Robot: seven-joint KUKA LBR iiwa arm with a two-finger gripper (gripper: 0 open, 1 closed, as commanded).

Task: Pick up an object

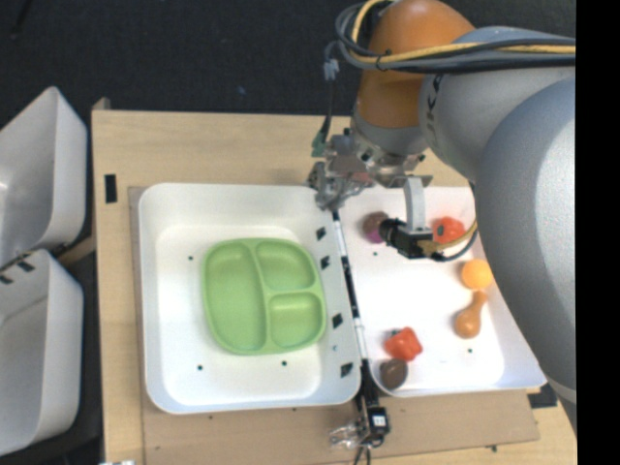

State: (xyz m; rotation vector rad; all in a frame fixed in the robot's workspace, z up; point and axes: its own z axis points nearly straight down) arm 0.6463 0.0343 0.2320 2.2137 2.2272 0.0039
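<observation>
Right of the green divided plate [263, 294], past the rim where the two white bins meet, the arm [504, 114] hangs low over the right bin [504, 361]. The jaws sit at that bin's far end, approx. between a small purple obj. [374, 227] and a red-orange obj. [448, 230]. Can't tell if the jaws are apart or together; the wrist hardware and a black block hide the tips. Nothing is visibly held.

Further right of the plate and nearer the camera lie an orange ball [476, 275], a tan gourd-shaped toy [469, 315], a red lump [403, 343] and a brown lump [392, 374] tucked in the bin's corner.

Likely step: settling on a target. To do it well:
- Pick one obj., prob. the purple or red-orange one, as both are nearest.
- Centre the jaws over it w/ room each side, so neither tip lands on top.
- Keep off the bin rim; the purple one sits close to it.
- Go down straight, close, then lift slowly and check sth. is really between the tips.
</observation>
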